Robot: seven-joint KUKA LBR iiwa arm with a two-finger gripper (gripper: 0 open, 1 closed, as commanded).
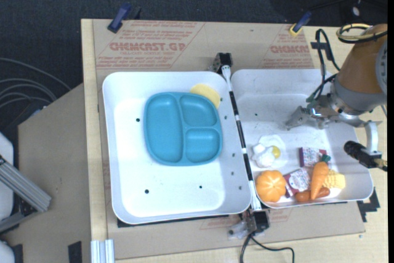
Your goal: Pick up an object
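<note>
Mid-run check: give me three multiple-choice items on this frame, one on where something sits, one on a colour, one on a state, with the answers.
1. Where does the blue divided tray lie?
A. in the left bin
B. in the right bin
C. on the floor

2. What colour is the round fruit at the right bin's near left corner?
A. green
B. orange
C. purple

3. How does the gripper stand?
A. clamped on the carrot
B. above the right bin, holding nothing
C. resting in the left bin

Answers: 1 A, it lies on the left bin floor. 2 B, it is plainly orange. 3 B, nothing sits between its fingers and the toys lie apart from it.
</note>
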